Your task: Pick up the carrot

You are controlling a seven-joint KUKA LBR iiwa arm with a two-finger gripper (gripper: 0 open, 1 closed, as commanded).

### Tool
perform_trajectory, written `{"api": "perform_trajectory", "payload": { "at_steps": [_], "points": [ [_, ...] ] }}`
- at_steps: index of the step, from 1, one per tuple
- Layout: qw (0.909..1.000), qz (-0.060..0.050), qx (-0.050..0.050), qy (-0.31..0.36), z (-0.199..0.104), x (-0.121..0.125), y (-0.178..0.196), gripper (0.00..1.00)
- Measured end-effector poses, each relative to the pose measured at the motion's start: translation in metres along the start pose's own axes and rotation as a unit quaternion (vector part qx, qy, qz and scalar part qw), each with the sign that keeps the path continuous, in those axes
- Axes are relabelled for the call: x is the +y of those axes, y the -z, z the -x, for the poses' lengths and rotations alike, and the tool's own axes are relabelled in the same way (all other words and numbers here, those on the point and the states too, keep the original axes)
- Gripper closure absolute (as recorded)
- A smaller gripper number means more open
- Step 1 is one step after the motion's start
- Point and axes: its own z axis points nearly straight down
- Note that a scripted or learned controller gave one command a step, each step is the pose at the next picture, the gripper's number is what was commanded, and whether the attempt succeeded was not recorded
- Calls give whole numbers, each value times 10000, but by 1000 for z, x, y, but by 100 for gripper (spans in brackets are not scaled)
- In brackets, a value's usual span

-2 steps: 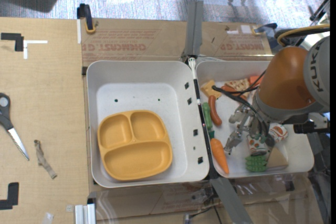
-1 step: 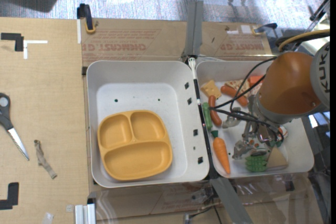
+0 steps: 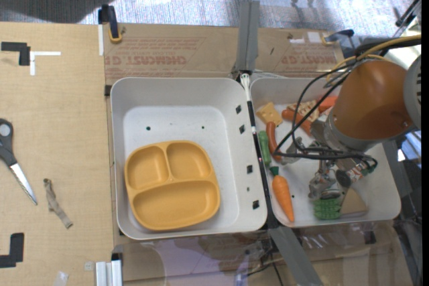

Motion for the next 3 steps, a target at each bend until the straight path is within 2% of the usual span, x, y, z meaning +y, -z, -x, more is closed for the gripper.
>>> {"api": "perform_trajectory", "payload": {
  "at_steps": [1,2,3],
  "points": [
    [9993,1,3,-377,-24,30,0,0],
    [9832,6,0,1823,-26,21,0,0],
    [9834,-2,-24,1812,-24,21,10,100]
  ]
}}
